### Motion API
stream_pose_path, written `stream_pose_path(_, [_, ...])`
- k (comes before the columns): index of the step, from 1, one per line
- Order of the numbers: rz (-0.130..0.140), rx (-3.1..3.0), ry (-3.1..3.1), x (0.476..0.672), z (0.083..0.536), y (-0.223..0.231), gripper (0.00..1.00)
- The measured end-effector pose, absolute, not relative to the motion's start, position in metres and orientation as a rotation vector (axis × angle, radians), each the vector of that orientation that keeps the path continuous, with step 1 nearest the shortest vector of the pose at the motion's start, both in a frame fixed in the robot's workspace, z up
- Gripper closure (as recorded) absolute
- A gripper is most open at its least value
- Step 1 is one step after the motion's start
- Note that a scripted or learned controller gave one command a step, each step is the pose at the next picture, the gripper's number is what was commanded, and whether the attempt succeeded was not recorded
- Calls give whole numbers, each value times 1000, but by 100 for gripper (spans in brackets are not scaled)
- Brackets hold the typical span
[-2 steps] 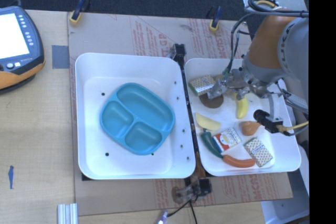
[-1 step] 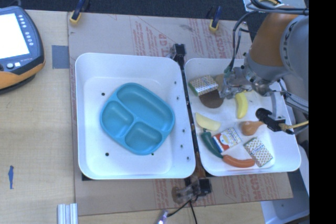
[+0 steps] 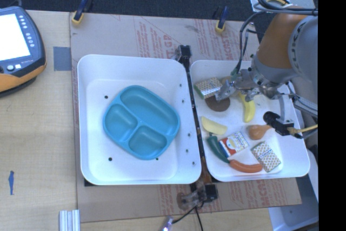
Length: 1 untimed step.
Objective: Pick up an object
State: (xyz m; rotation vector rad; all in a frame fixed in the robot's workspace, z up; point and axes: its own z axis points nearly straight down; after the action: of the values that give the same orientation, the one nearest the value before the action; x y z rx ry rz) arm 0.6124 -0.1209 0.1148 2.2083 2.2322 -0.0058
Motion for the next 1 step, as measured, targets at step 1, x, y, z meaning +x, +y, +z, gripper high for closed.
stream_pose_path(1, [-6, 2208, 2231, 613, 125, -122, 100])
